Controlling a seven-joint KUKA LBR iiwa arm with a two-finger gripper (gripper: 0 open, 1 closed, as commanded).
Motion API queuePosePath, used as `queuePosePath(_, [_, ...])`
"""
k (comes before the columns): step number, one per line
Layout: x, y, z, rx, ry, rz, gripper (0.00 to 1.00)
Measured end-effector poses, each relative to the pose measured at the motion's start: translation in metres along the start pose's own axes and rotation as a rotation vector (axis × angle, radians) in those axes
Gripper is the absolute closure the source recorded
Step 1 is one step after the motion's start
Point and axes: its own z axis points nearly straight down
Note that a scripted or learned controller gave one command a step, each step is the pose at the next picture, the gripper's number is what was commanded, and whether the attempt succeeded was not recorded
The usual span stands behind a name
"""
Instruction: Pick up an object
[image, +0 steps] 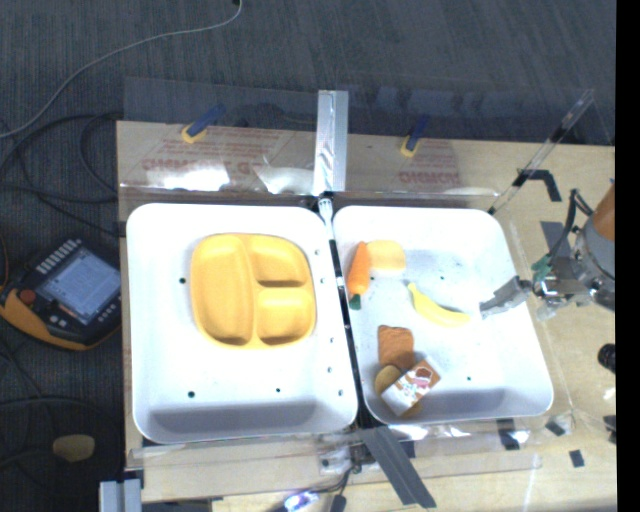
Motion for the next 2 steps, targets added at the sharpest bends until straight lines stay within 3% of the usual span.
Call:
queuePosePath(1, [0.035,0.054,0.045,0.001,0.000,0.336,0.00])
queuePosePath(2, [0.049,0.081,0.147,-0.001,-0.001,0.202,0.00])
